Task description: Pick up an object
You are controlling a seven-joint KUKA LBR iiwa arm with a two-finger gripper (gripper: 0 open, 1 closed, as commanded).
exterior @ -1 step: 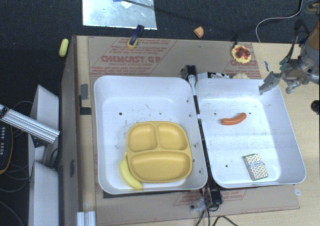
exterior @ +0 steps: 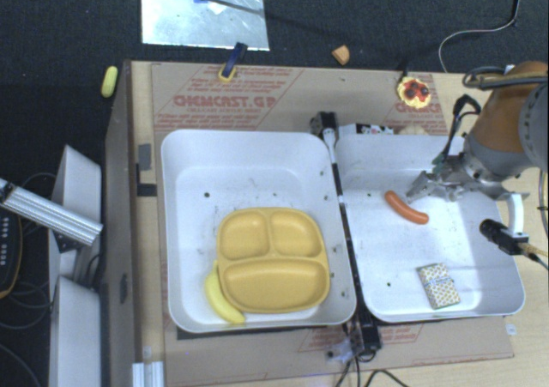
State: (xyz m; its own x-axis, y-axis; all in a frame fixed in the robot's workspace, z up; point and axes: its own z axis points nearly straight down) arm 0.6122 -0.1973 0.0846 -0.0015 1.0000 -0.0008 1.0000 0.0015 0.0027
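Observation:
An orange sausage (exterior: pixel 406 207) lies slantwise on the floor of the right bin (exterior: pixel 480 304), near its middle. A small patterned box (exterior: pixel 438 284) rests nearer the front of the same bin. My gripper (exterior: pixel 432 187) hangs over the bin's far right part, just beyond and to the right of the sausage's right end. Its fingers are spread and there is nothing between them. In the left bin (exterior: pixel 184 162) sits a yellow divided plate (exterior: pixel 273 258) with a yellow banana (exterior: pixel 220 299) against its front left edge.
The grey arm with its orange band (exterior: pixel 506 119) comes in over the right bin's far right corner. A black divider (exterior: pixel 341 205) runs between the bins. A small toy pizza (exterior: pixel 414 91) lies on the cardboard behind the right bin.

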